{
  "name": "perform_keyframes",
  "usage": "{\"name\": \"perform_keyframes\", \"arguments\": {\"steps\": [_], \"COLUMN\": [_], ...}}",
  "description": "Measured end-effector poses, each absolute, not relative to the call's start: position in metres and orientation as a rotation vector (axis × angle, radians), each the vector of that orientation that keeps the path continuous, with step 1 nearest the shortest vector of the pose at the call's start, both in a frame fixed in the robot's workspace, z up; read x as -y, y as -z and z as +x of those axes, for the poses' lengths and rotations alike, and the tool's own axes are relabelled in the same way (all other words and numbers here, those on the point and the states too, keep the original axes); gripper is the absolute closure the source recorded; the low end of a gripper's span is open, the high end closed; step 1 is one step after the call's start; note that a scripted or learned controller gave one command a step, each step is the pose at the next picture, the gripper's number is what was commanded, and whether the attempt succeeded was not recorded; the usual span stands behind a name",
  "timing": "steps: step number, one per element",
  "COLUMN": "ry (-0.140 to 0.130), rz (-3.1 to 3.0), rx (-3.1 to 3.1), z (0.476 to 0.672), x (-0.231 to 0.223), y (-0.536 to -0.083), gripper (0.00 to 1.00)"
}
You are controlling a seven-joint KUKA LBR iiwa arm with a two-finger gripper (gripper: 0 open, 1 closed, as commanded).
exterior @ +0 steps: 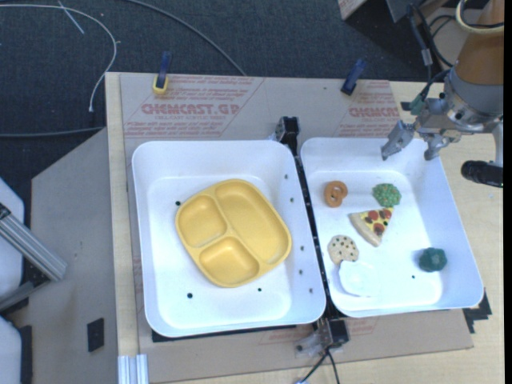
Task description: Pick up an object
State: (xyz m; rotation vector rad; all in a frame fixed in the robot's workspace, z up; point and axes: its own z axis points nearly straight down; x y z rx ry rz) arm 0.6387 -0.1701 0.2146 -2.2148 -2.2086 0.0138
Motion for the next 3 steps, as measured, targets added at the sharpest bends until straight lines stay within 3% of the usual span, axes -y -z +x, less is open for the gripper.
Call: {"name": "perform_keyframes", "arguments": {"steps": [1,3], "ry": [-0.001,-0.006], "rz": [-2.22,-2.217], "rx": [2.221,2.216], "z": [0.642,0.628], "x": [0.17,0.168], "y": [-0.224,-0.124], "gripper": [0.0,0.0]}}
